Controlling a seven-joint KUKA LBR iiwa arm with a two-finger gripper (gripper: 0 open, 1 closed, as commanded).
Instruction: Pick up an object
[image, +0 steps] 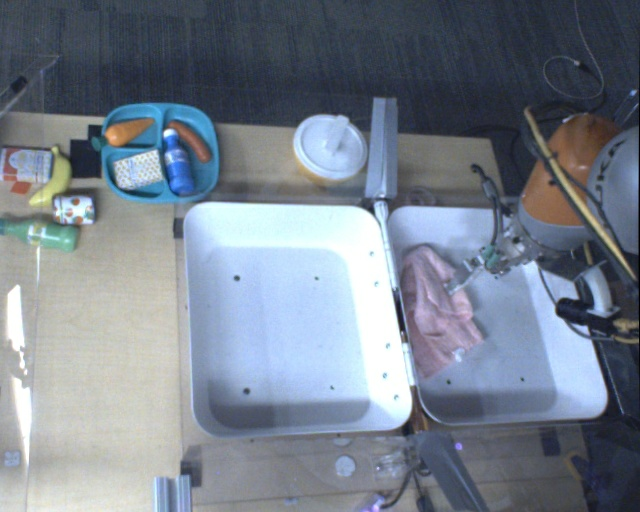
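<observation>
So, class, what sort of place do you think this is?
Probably a robotics lab: a grey robot arm reaches over two shallow white plastic bins, with a crumpled pink cloth and a blue toy-food tray.

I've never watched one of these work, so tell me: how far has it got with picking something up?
Done: the two-finger gripper has reached into the right white bin, beside the crumpled pink cloth. In hand: apparently nothing; the cloth lies flat on the bin floor. Left: gripping the cloth and lifting it clear.
</observation>
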